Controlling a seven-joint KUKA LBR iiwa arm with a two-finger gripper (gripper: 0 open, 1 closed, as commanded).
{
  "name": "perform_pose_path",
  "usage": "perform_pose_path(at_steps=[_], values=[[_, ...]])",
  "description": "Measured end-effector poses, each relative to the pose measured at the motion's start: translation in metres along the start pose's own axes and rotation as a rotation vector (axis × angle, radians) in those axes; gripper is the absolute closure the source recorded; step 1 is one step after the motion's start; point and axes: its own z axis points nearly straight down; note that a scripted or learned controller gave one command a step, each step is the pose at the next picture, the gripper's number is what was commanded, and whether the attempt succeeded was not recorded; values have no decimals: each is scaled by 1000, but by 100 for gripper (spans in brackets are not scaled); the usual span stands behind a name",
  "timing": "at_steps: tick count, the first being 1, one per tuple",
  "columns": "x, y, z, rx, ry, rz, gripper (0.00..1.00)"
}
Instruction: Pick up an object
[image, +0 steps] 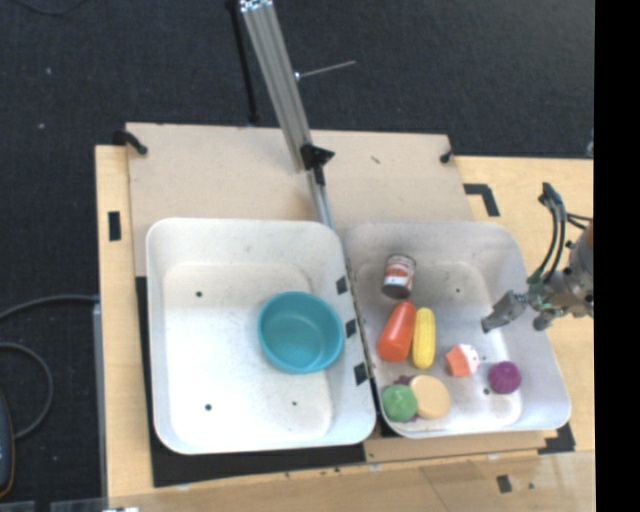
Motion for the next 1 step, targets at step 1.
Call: perform_pose_path(at_steps=[1], values=[[0, 0, 0, 0, 0, 1, 0]])
